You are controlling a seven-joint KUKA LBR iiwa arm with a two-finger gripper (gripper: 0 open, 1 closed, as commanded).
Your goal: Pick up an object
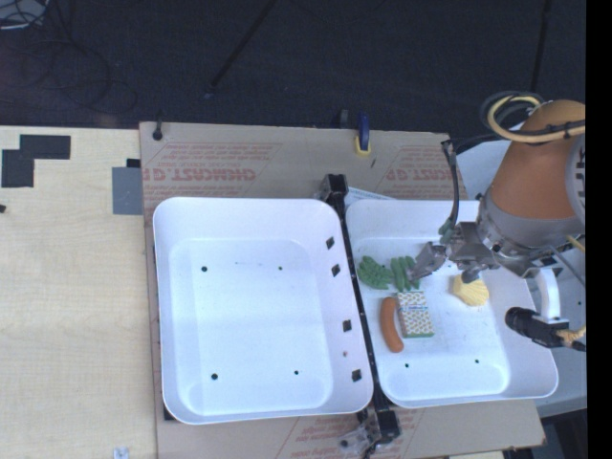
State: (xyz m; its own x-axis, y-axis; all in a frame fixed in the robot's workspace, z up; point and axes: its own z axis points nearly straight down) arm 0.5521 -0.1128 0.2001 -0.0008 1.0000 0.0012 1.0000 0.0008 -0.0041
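The right bin (449, 376) holds several small things. A green leafy toy (379, 273) lies near its left wall. Just below it are an orange-red sausage (391, 324) and a small block with a dotted face and a green top edge (415, 315). A yellow lump (471, 292) sits further right. My gripper (427, 261) reaches in from the right, low over the bin, with its tip at the right end of the green toy. Nothing shows held in it.
The left bin (249, 314) stands beside the right one, with a black divider rail (346, 285) between them. Both rest on a cardboard sheet (249, 165). The arm's orange band (535, 175) hangs over the right bin's far right corner.
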